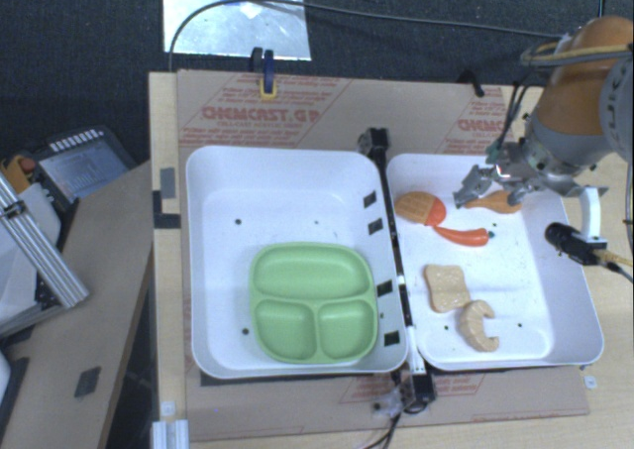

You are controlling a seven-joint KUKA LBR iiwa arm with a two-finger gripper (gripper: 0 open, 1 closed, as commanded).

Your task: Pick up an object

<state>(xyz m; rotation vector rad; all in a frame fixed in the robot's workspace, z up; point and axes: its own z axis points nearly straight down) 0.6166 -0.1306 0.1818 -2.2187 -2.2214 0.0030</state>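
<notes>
The right white bin point(555, 318) holds several toy foods. An orange rounded piece point(420, 207) lies at its upper left, and a thin red-orange pepper shape point(464, 235) lies just below it. A tan piece point(498, 204) lies at the upper middle, partly covered by the gripper. A tan bread slice point(447, 287) and a curled tan piece point(479, 324) lie nearer the front. My gripper point(475, 187) hangs over the upper part of the right bin. It is directly above the left end of the tan piece and just right of the orange piece.
The left white bin point(228, 189) holds a green divided plate point(312, 302) at its front. A black divider with clips point(388, 239) runs between the bins. A black and white fitting point(577, 237) juts over the right bin's right side. The arm's orange band point(592, 51) is at the upper right.
</notes>
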